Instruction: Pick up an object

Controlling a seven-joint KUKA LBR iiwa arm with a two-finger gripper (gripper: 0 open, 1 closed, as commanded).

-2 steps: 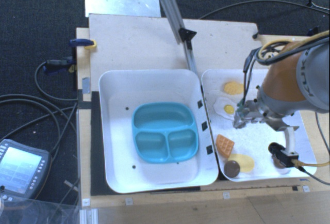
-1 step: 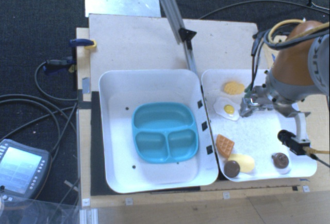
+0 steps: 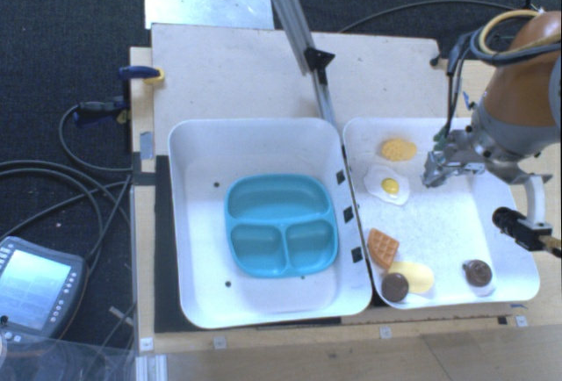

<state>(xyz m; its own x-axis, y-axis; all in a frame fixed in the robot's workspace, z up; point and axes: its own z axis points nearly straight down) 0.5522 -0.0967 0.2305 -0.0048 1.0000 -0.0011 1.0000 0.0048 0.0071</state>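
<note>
1. The egg point(image 3: 387, 186) lay in the right bin point(image 3: 514, 283), near its left wall, just beside the gripper point(image 3: 436, 172).
2. I could not tell how the jaws stood.
3. The flat egg might have slipped free.
4. The cookie point(image 3: 398, 149) sat close and risked a knock.

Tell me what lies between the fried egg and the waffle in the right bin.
Nothing: in the camera view, only bare white bin floor separates the fried egg from the waffle below it.
</note>
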